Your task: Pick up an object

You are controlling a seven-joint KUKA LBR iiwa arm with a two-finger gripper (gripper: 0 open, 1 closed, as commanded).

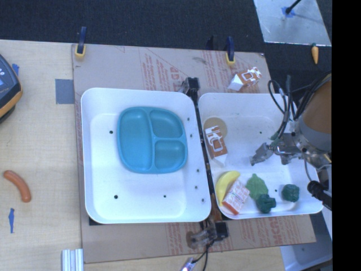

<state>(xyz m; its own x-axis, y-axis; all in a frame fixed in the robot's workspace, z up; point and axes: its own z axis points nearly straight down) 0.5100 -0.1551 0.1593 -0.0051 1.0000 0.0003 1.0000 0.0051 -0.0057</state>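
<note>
My gripper [272,156] hovers over the middle of the right bin [248,103], open, with nothing between its fingers. Below it, along the bin's front wall, lie a yellow banana [225,183], a red and white packet [237,197], a light green piece [256,184], a darker green piece [266,203] and a dark green broccoli-like lump [290,192]. A brown and white packet [216,140] lies at the bin's left side. The gripper is apart from all of them.
The left bin [98,208] holds a blue divided plate [152,139]. A small carton [245,79] lies on the cardboard behind the right bin. A toy sausage [18,185] rests on the bench at far left, and a dark device [7,88] sits at the left edge.
</note>
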